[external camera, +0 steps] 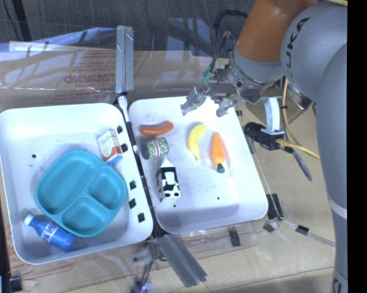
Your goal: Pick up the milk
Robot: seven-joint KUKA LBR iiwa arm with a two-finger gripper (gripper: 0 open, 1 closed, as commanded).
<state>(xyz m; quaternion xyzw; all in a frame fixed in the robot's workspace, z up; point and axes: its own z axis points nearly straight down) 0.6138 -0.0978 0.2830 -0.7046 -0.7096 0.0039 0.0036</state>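
Wooden bench (pixel 61 72), two white bins (pixel 25 139) side by side, perhaps touching

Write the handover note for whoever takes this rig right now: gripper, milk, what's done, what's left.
Gripper: open, holding nothing, hanging over the far edge of the right bin, above the sausage and banana.
Milk: black-and-white cow-print carton in the right bin, toward its near left side, standing apart from the green can behind it and the carrot to its right.
Done: nothing yet; the milk sits untouched in the bin.
Left: bring the gripper toward the near left part of the bin, descend over the carton, close on it, lift. The can is the closest neighbour, so probably approach from the open side.
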